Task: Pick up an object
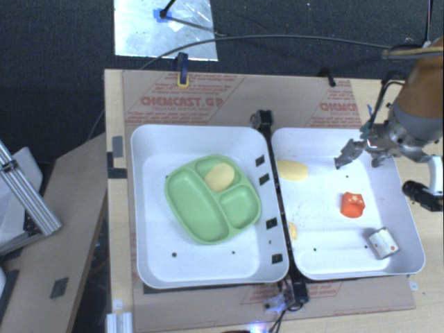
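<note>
The bench (229, 96) is brown board with red writing on it. On it sit 2 white bins side by side. The left bin (159, 255) holds a big green plate (198, 214) with 3 sections. A pale yellow lump (220, 177) lies in the top section of that plate.

The grey arm (420, 109) reaches in from the right, over the top right part of the right bin (326, 255). Its gripper (362, 152) hangs above the white floor of that bin. 2 dark fingers (345, 157) stick out and seem spread apart, with nothing between them.

4 small things lie in the right bin. A soft yellow piece (292, 170) lies near the top left, close to the wall between the bins. It is longer than it is wide, and its long side runs left to right. An orange-red block (352, 205) sits near the middle right, below the gripper and apart from it. It looks chunky, with a pale spot on top. A small silver and white can (382, 242) lies on its side near the bottom right corner, tilted, with its long side running from upper left to lower right. A tiny yellow bit (293, 231) lies by the left wall.
</note>
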Available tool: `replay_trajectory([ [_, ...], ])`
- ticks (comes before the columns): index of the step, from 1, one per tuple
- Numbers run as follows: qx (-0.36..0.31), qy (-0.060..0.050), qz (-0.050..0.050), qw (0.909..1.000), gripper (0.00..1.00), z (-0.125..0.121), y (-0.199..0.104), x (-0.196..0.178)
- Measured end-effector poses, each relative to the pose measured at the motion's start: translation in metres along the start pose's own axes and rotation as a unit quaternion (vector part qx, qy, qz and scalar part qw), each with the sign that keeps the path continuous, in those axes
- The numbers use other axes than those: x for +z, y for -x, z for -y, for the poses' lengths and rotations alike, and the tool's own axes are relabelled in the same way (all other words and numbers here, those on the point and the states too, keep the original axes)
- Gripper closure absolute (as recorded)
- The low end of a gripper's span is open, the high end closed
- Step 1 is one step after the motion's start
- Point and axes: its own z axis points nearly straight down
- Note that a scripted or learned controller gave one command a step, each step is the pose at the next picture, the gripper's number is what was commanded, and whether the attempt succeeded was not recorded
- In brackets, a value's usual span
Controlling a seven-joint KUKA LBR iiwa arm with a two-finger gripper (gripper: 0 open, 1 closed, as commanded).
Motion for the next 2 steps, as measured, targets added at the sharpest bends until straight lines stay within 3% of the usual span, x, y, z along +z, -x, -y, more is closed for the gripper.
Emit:
replay_trajectory([
  [2, 0.001, -0.002, 0.000, 1.0000, 0.00, 0.004, -0.007, 0.086],
])
